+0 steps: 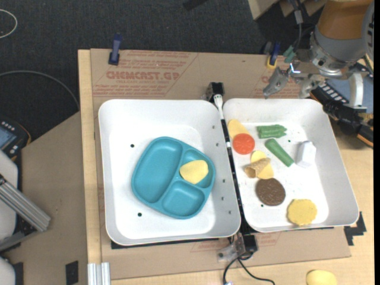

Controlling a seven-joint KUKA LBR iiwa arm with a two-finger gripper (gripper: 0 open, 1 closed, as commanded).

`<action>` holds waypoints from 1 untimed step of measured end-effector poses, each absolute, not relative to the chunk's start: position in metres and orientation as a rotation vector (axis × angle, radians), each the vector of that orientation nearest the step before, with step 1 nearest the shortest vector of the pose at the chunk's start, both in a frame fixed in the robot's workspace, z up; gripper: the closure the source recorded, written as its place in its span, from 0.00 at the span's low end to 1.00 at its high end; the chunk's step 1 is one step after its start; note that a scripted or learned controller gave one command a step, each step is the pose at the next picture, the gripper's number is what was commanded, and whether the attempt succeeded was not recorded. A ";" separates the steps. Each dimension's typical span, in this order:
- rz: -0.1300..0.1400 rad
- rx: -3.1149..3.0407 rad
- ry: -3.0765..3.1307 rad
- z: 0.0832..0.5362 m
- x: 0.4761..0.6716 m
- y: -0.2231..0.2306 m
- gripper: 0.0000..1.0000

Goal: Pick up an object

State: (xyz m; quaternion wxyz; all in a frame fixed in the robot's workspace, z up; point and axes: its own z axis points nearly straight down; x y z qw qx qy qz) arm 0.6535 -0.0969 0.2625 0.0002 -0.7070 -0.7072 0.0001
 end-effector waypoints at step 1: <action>0.004 -2.213 -2.221 0.236 0.607 -0.057 0.00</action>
